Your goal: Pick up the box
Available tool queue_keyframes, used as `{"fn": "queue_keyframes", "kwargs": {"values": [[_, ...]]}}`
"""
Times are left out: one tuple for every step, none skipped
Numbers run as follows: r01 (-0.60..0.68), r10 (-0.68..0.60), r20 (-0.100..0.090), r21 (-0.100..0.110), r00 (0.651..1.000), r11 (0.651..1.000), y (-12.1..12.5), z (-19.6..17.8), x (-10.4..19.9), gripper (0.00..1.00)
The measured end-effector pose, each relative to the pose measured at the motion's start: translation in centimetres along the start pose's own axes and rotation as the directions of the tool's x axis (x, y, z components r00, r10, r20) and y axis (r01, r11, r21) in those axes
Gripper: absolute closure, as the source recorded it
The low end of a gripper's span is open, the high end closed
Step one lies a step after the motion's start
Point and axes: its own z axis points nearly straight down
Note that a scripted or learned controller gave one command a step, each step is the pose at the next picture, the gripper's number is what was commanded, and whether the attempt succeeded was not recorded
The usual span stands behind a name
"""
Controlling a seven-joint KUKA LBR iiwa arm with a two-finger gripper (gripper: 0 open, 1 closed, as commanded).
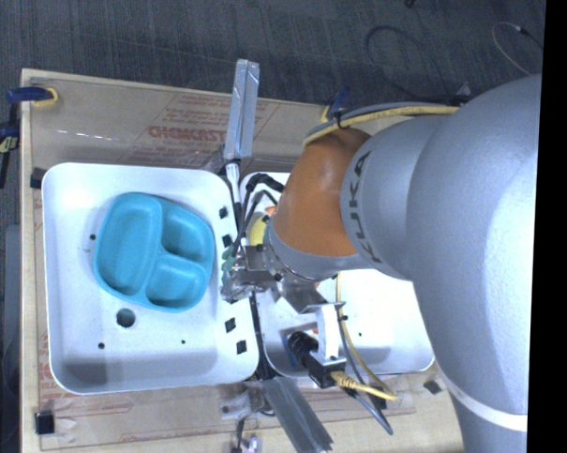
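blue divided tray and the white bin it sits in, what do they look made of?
Blue tray: likely moulded plastic, matte to satin; uniform colour, rounded compartment edges, soft sheen.
Left white bin: probably thin formed plastic, semi-gloss; rounded corners, smooth walls with diffuse highlights. Painted metal can't be ruled out from this view.

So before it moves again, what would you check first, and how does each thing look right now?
1. Box in sight: cannot tell; the arm covers most of the right bin.
2. Gripper position: ok, low by the wall between the bins.
3. Anything gripped: cannot tell.
4. Blue divided tray: ok, lying flat in the left bin, apart from the gripper.
5. Yellow cable: not ok, hanging loose over the right bin's near rim.
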Motion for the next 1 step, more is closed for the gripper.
{"fn": "queue_keyframes", "kwargs": {"values": [[0.007,-0.007,0.0,0.004,1.0,1.0,0.07,-0.81,0.09,1.0]]}}
